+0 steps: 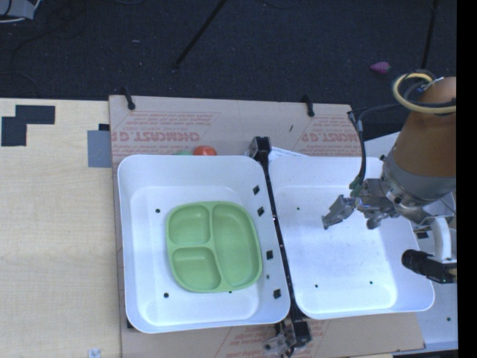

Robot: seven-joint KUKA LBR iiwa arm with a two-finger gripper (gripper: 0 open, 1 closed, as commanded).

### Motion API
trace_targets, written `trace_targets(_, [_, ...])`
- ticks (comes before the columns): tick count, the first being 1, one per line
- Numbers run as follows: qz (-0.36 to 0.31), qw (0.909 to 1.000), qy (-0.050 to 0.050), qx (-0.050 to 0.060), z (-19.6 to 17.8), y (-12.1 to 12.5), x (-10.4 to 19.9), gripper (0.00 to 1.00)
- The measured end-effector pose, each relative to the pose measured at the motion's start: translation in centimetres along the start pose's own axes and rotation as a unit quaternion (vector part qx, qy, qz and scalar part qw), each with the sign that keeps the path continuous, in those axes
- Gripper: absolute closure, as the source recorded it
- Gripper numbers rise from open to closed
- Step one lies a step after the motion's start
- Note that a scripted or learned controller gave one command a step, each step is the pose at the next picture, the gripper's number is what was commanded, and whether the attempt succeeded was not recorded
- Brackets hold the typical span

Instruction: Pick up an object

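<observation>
A light green divided plate [214, 245] lies flat in the left bin [141, 200], with three compartments showing. My gripper [349, 221] hangs over the right bin [335, 289], in its upper right part, well away from the plate. Its two fingers [337, 212] are spread apart with nothing between them. The grey arm with its orange band [425, 136] comes in from the right edge.
A small red object [204, 151] and a bit of green [182, 153] sit behind the left bin's far rim on the cardboard sheet [223, 129]. A black divider with clips [268, 222] runs between the bins. A black part [428, 265] juts over the right bin's right rim.
</observation>
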State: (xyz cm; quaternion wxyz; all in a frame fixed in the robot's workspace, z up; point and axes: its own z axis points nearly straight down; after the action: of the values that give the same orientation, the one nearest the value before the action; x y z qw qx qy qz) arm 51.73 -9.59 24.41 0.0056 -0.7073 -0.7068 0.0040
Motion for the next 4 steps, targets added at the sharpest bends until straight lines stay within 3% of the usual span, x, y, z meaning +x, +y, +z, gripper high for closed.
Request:
trace_targets(1, [-0.001,1.0,-0.001,-0.005,-0.5,0.2,0.0,0.0])
trace_targets(4, [0.0,1.0,0.0,-0.003,15.6,-0.3,0.0,0.0])
